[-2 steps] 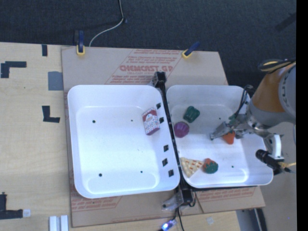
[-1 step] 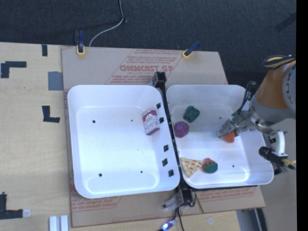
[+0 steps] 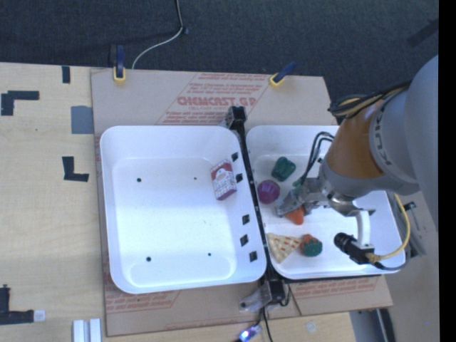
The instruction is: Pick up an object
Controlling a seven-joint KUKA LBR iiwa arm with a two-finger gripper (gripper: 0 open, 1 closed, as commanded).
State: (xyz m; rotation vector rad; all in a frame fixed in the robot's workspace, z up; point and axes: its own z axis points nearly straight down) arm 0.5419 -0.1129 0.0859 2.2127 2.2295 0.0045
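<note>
End effector: down low in the right bin, grip state can't be told from here.
Orange piece: right at the tip, touching or just under it, unclear which.
Right bin: green block, purple ball, pizza slice, red-and-green piece.
Left bin: red-and-white packet near the divider.
Desk: carries both bins.

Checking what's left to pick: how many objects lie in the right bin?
5: green block, purple ball, orange piece at the gripper, pizza slice, red-green toy. The arm may hide more.
</note>
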